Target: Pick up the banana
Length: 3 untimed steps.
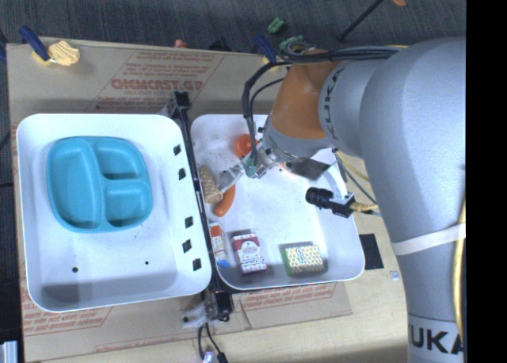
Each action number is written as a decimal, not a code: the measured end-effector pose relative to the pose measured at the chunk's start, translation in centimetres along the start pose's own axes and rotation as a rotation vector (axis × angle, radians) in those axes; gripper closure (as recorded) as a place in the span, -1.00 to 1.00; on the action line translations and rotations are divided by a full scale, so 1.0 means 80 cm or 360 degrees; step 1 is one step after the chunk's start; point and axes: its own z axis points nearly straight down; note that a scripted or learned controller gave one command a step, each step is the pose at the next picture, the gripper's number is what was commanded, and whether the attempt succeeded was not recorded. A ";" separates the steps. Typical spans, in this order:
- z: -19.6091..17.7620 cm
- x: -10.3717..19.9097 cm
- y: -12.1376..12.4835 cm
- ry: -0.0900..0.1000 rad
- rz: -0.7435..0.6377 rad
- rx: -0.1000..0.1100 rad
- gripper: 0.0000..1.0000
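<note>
Camera view: gripper (pixel 247 166) low in right bin (pixel 348 262), grip state impossible to tell. No banana identifiable; orange pieces (pixel 225 201) lie just beside. Nothing lifted; pick not yet done.

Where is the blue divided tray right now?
The blue divided tray lies in the left white bin, toward its upper left part, across the divider from the right bin where the arm reaches in.
</note>
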 end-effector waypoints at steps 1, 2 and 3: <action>-0.066 -0.088 -0.070 0.0016 0.0145 0.0003 -1.00; 0.003 0.021 -0.034 0.0019 -0.0041 0.0003 -1.00; -0.123 0.032 0.045 0.0018 0.0284 0.0002 -1.00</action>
